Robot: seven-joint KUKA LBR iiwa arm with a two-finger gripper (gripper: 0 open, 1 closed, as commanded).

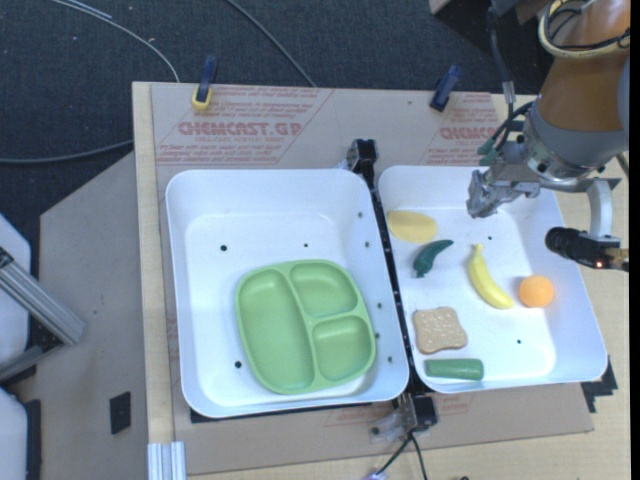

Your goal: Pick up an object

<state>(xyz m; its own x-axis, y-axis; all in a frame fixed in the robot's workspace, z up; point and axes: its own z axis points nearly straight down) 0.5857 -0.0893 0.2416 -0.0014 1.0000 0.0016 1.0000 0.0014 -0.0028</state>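
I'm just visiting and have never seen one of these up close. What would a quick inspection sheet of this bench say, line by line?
Surface: bench board bearing left bin and right bin, side by side.
Job's things: in the right bin, a lemon, dark green pepper, banana, orange ball, bread slice and green cucumber, all lying apart.
Clutter: green divided plate in the left bin.
Grippers: gripper over the right bin's far end, nothing seen between its fingers.
Cables: dark cables on the floor.
Surroundings: dark carpet; blue clamps on the board's far edge.
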